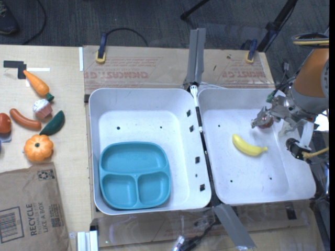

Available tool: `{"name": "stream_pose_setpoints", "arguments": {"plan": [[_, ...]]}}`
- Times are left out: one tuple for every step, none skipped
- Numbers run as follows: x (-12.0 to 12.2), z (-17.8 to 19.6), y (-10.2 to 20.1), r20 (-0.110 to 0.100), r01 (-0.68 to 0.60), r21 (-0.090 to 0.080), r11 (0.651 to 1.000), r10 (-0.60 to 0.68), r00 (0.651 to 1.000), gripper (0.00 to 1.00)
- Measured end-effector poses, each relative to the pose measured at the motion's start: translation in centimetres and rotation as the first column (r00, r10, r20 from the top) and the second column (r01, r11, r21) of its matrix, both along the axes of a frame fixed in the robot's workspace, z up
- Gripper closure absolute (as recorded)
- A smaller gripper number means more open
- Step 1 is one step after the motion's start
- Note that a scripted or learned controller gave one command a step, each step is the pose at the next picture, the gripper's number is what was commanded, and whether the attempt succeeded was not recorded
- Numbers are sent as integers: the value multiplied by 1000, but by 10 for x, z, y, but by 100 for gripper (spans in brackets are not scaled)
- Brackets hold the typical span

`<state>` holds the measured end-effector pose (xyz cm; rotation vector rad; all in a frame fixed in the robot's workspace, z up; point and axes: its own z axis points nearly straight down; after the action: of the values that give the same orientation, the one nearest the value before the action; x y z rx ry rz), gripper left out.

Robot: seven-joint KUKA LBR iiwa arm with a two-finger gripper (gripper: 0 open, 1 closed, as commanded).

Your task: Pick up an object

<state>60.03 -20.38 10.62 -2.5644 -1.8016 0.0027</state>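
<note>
The banana [249, 145] lies in the right bin [251, 192], just below-left of the gripper [263, 120]; whether it is open, I cannot tell. A blue divided tray [135, 175] fills the left bin [141, 101].

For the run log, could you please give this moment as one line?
gripper: above right bin, upper right | banana: lying loose | tray: left bin
</note>
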Motion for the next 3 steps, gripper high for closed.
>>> {"name": "stream_pose_setpoints", "arguments": {"plan": [[0, 8, -1, -1, -1, 1, 1000, 1, 1000, 100], [0, 8, -1, -2, -1, 1, 1000, 1, 1000, 0], [0, 16, -1, -2, -2, 2, 1000, 2, 1000, 100]]}}
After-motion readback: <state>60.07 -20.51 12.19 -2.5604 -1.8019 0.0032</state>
